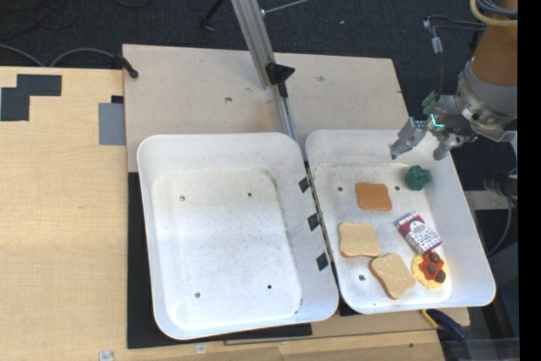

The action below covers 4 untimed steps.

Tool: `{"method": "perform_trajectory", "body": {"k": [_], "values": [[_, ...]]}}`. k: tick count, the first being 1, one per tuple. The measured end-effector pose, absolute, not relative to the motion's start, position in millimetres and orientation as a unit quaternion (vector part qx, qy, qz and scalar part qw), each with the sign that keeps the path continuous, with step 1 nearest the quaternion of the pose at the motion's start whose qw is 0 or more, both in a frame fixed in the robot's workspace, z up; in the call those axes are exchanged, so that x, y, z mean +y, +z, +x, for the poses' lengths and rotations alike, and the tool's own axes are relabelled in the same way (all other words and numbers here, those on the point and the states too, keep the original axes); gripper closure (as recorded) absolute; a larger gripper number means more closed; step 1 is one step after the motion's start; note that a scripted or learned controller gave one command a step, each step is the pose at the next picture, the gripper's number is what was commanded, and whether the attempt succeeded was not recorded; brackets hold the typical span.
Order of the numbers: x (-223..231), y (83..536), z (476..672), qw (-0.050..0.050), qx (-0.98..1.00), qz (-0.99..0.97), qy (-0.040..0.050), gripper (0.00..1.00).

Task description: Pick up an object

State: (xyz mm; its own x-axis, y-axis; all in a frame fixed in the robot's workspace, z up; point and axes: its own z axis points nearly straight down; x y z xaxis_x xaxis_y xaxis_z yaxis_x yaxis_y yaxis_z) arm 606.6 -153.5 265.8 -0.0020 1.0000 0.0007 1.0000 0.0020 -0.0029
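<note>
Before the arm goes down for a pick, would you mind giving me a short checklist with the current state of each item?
1. Gripper open with nothing between its fingers: ok.
2. Gripper above the right bin: ok.
3. Green object, the nearest target, lying free of the other items: ok.
4. Gripper directly over the green object: not ok, it sits up-view of it.
5. Gripper height above the bin floor: cannot tell.

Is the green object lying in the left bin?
No. The green object lies in the right bin, near its far edge, below the gripper.
</note>
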Motion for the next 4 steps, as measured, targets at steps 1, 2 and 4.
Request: {"method": "perform_trajectory", "body": {"k": [1, 2, 4], "values": [[-158, 203, 603.1, 0.004, -0.707, -0.707, 0.0026, 0.0], [-155, 138, 598.3, 0.004, -0.707, -0.707, 0.0025, 0.0], [-155, 101, 597.9, 0.001, -0.704, -0.71, 0.0005, 1.0]]}}
